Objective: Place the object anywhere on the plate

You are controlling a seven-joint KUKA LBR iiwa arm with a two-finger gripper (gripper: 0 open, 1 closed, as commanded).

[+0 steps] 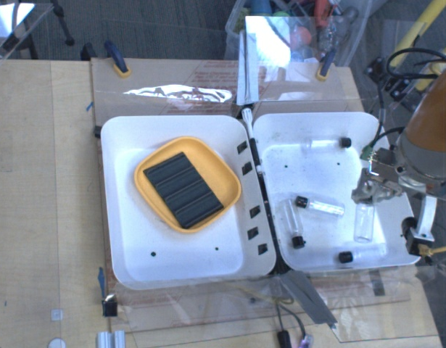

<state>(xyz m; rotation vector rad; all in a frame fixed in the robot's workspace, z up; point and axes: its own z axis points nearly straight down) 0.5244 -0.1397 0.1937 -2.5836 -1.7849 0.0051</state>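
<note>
A yellow square plate [149, 188] lies in the left bin [128, 252], and a dark ridged block [185, 189] rests on its middle. Several clear vials with black caps lie in the right bin [310, 125]: one near the back [323, 145], one in the middle [320, 207], one beside the divider [291, 225]. Another clear vial [363, 223] lies at the right side. My gripper [366, 192] hangs over the right bin's right part, just behind that vial. The vial looks to be lying on the bin floor, apart from the gripper.
A loose black cap [345, 257] sits near the right bin's front edge. Black clips [250, 191] line the divider between the bins. A clear box of coloured items [302, 6] stands behind the bins, and cables hang at the far right.
</note>
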